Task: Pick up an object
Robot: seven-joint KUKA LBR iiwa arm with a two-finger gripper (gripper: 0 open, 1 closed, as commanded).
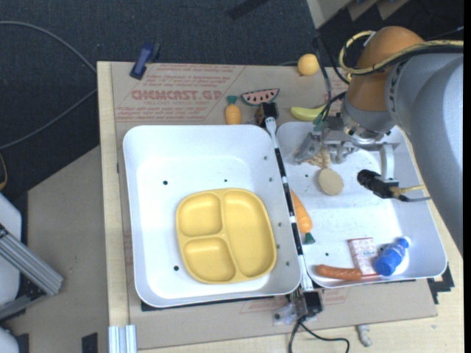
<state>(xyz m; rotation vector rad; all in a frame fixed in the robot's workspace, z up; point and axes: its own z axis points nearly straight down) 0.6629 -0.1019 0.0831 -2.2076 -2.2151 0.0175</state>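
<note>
Red print on the bench board (176, 93) reads "CHEMCAST GP". Taking the right bin (412, 226) as landmark: the gripper (321, 150) hangs over its far-left corner, finger state unclear, just beyond a tan egg-shaped object (330, 182). A carrot (300, 213) lies along its left wall; a blue bottle (391, 257), small carton (362, 251) and sausage (338, 273) crowd its near edge.

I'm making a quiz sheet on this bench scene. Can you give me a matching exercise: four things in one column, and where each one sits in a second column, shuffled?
Things:
1. yellow divided plate
2. blue bottle
3. watermelon slice
4. carrot

Places:
A. on the cardboard behind the bins
B. in the left bin
C. near front corner of the right bin, beside a small pink packet
D. along the right bin's left wall, by the divide between the bins

Pairs: 1-B, 2-C, 3-A, 4-D
</note>
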